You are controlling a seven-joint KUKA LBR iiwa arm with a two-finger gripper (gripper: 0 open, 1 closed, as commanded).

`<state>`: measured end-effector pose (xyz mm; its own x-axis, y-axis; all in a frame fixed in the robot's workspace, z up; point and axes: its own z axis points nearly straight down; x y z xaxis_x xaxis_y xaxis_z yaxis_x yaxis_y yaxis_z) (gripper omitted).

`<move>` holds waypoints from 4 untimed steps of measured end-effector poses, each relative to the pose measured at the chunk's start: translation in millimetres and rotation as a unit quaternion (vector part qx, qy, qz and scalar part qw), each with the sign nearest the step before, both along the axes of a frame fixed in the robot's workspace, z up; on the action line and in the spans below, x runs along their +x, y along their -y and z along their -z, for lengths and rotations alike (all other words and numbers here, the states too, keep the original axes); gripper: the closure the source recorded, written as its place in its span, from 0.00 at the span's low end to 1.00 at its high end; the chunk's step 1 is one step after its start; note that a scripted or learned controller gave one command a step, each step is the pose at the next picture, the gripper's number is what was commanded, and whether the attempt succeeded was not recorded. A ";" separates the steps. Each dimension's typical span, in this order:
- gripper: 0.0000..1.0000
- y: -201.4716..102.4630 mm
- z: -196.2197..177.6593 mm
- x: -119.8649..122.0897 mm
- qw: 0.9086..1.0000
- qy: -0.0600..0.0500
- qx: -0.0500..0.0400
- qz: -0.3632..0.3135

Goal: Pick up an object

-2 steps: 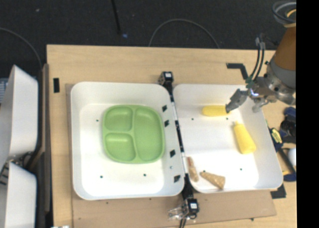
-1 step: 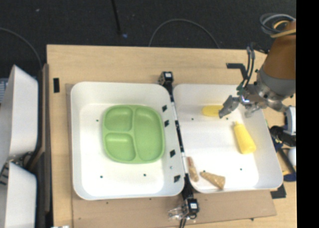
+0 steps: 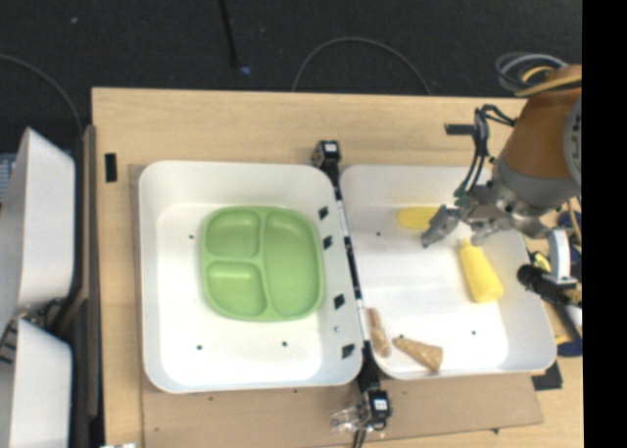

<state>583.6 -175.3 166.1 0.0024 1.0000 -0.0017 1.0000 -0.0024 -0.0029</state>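
Here's the arm over the right bin [image 3: 509, 353], orange band showing, and its tool [image 3: 460, 225] hangs low near the bin's far side with fingers spread apart, gripping nothing. Just left of it lies a small yellow piece [image 3: 415, 218], long axis running left to right. Just below the tool sits a yellow block [image 3: 481, 273], long axis running away from the camera, tipped slightly left at the far end. Near the front wall, a tan wedge [image 3: 419, 353] and a thin brown stick [image 3: 376, 332]. Left bin [image 3: 167, 358] holds a green divided plate [image 3: 263, 262]. No readable writing anywhere on the worktop [image 3: 216, 123]
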 end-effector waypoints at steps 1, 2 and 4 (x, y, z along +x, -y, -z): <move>0.00 -4.9 49.4 -8.5 1.000 0.000 0.001 0.000; 1.00 -3.9 35.1 -6.1 1.000 0.004 0.000 0.002; 1.00 -1.6 -62.8 -1.3 1.000 0.005 0.000 -0.002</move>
<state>582.3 -173.6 228.8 -0.0026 1.0000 -0.0023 1.0000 0.0026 0.0067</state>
